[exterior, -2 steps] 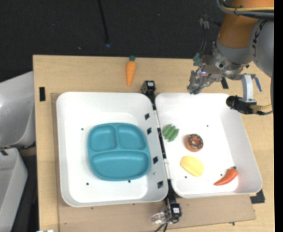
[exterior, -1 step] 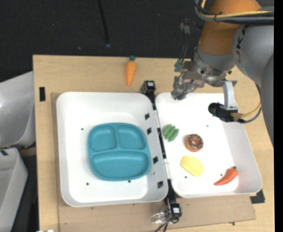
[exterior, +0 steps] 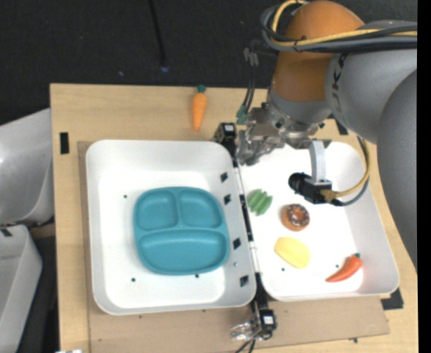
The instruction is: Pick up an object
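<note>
The right bin [exterior: 362,197] holds a green ribbed piece [exterior: 259,201], a brown doughnut [exterior: 296,216], a yellow lump [exterior: 293,252] and a red chili [exterior: 345,269]. My gripper [exterior: 251,150] hangs over the bin's far left corner, just beyond the green piece and apart from it. I see nothing held in it. The arm's orange band [exterior: 315,43] rises above it and hides the bin's far edge.
A blue divided plate [exterior: 180,229] lies in the left bin [exterior: 105,197]. An orange carrot [exterior: 198,107] rests on the wooden bench beyond the bins. A black cable fitting [exterior: 310,187] hangs over the right bin near the doughnut.
</note>
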Controlling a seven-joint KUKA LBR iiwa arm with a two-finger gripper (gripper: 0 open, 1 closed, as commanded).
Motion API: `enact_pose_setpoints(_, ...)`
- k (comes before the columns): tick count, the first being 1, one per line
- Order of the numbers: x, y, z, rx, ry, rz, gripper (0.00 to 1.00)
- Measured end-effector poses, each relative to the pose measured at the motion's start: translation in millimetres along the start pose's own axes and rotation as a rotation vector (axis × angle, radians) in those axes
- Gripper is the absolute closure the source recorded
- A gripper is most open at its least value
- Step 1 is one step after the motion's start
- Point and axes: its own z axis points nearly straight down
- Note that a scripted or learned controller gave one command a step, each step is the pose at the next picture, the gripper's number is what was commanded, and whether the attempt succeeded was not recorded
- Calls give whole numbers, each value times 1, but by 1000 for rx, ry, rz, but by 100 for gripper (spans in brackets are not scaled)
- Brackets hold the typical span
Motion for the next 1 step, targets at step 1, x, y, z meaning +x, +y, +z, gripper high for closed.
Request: enact_pose_setpoints(1,52,-26,10,0,0,0,100)
